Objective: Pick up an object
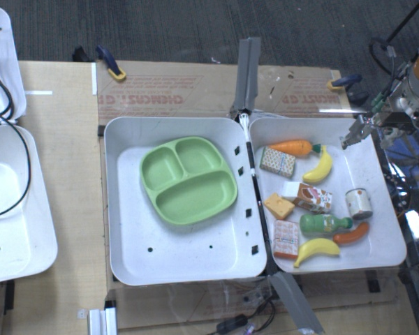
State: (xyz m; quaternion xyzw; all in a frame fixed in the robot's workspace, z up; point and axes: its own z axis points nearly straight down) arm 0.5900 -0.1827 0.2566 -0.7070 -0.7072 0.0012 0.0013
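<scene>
The right bin (377, 187) holds several toy foods: an orange carrot (291, 147), a yellow banana (321, 166), a patterned box (277, 162), a cheese wedge (279, 205), a brown snack box (314, 198), a silver can (358, 204), a green bottle (325, 223), a red sausage (350, 234), a second banana (315, 248) and a pink carton (286, 239). My gripper (362, 135) hangs over that bin's far right corner, above and to the right of the first banana. It is open with nothing between its fingers.
The left bin (126, 208) holds a green divided plate (188, 180). A grey divider post (247, 75) stands between the bins at the back. Blue clamps (110, 63) (343, 83) sit on the cardboard behind. White tubs (14, 208) with a black cable lie far left.
</scene>
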